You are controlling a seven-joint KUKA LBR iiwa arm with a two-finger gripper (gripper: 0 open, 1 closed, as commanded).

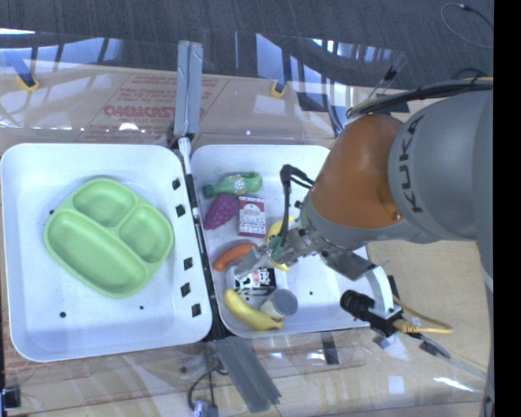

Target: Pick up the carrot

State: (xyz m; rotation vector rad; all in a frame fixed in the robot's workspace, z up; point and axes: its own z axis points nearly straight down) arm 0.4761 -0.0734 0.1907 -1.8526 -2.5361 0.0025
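While the banana (250, 312) is lying nearest in the right bin (317, 318), the gripper (262, 260) is hovering just beside the carrot (233, 255); its opening I cannot tell. Beyond are sitting purple grapes (220, 210).

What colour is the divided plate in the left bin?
Light green; the divided plastic plate shows best in the camera view.

carrot (234, 254): left side open | crowded by black-and-white item (256, 280), banana (250, 312)

Orange carrot (234, 254), yellow banana (250, 312), purple grapes (220, 210) — green plate (109, 234), white bins (87, 337).
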